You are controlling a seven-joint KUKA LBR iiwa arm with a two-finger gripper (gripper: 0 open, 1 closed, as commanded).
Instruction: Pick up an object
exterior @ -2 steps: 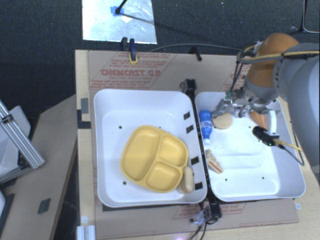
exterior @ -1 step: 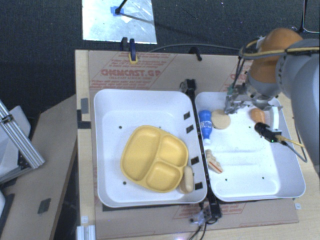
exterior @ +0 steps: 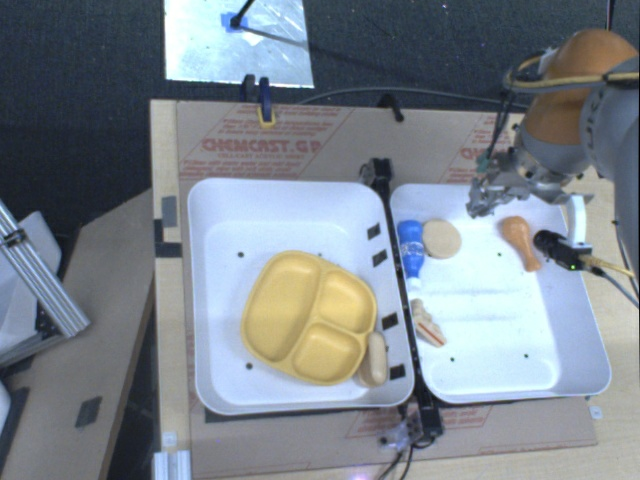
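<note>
We see the hand [exterior: 487, 200] hovering at the far edge of the right bin [exterior: 520, 368]; whether it's spread we cannot tell. Nothing lifted yet: brown wooden piece [exterior: 520, 240] lies just beside it, round tan disc [exterior: 441, 238] and blue tube [exterior: 411, 245] further off (pick pending, we judge).

In the right bin lie a blue tube [exterior: 410, 244], a round tan disc [exterior: 441, 239], a brown pear-shaped piece [exterior: 520, 238] and a small striped item [exterior: 427, 325].
</note>
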